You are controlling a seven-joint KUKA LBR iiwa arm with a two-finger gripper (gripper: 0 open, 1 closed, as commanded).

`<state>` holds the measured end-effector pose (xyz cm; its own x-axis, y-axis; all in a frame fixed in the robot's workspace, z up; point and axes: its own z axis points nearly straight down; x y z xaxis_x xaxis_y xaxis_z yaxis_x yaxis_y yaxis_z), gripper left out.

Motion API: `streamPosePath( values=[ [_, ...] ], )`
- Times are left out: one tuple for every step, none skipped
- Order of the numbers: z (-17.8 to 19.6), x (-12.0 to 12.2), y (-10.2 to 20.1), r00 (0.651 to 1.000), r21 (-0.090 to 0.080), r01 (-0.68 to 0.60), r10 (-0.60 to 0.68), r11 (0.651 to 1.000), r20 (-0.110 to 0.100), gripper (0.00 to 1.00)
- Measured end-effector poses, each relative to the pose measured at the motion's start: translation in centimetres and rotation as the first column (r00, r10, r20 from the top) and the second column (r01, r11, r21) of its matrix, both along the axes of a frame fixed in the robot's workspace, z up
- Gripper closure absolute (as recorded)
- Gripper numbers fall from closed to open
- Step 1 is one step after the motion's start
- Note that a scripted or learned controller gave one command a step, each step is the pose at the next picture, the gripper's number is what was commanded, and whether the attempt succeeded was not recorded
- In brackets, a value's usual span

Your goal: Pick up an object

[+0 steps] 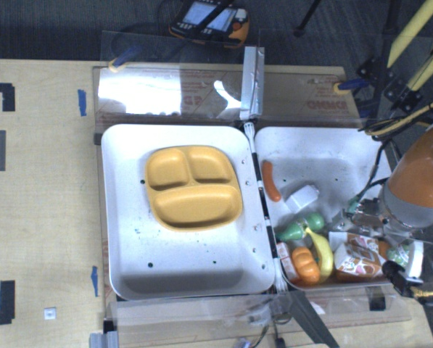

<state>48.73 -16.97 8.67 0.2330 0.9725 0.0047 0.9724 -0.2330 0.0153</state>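
Observation:
The right bin (325,147) holds a heap of toy food at its near side: a yellow banana (320,249), an orange fruit (306,264), a green vegetable (302,228), a white cup (302,196) and a printed packet (358,258). A red sausage (271,181) lies alone by the bin's left wall. The arm, with its orange band (419,180), comes in from the right. Its gripper (363,222) hangs low over the heap's right end, just above the packet and right of the banana. I see nothing lifted off the bin floor.
The left bin (122,194) carries a yellow divided plate (194,186) in its far half. A metal divider (251,85) and a clear panel stand behind the bins. Cables run along the right edge near the arm.

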Motion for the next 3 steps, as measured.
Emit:
streamPosePath(
  values=[
    [0.7, 0.1, -0.3, 1.0, -0.003, 0.005, -0.005, 1.0, -0.001, 1.0],
    [5.7, 2.7, -3.0, 0.972, -0.001, -0.235, 0.235, 0.972, -0.017, 1.0],
    [-0.1, 4.6, 1.8, 0.994, -0.002, 0.11, -0.11, 0.994, -0.014, 1.0]
  ],
)
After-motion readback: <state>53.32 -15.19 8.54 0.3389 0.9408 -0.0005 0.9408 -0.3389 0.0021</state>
